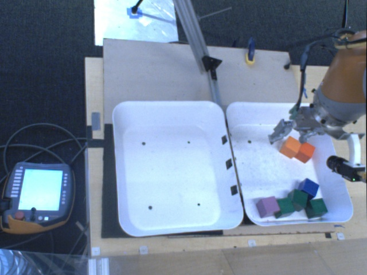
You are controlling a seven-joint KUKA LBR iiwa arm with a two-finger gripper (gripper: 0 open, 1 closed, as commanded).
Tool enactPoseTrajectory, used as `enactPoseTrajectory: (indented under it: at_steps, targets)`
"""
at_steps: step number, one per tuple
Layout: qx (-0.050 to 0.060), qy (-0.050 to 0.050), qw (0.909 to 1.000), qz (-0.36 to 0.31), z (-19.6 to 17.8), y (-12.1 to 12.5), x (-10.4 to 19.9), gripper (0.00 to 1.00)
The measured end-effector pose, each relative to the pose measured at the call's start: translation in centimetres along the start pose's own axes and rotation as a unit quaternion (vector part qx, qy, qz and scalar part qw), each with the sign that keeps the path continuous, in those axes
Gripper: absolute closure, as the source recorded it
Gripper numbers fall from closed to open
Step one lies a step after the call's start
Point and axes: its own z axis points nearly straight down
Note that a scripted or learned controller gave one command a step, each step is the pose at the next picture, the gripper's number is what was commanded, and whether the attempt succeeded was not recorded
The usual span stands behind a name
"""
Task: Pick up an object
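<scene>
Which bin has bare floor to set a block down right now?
The left bin has bare floor. In the right bin, the near-right corner is crowded with blocks, and the gripper hangs over the orange blocks.

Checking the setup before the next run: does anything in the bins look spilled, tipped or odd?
Nothing stands out. The blocks all sit inside the right bin: two orange blocks beside the gripper, and the pink block, green blocks and blue block huddled in its near corner.

wooden bench, two white bins side by side
</scene>
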Motion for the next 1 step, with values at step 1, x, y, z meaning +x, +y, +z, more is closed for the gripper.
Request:
enactPoseTrajectory:
  at_steps: [1]
  targets:
    - [0.0, 0.0, 1.0, 0.001, -0.01, 0.0, -0.01, 0.0]
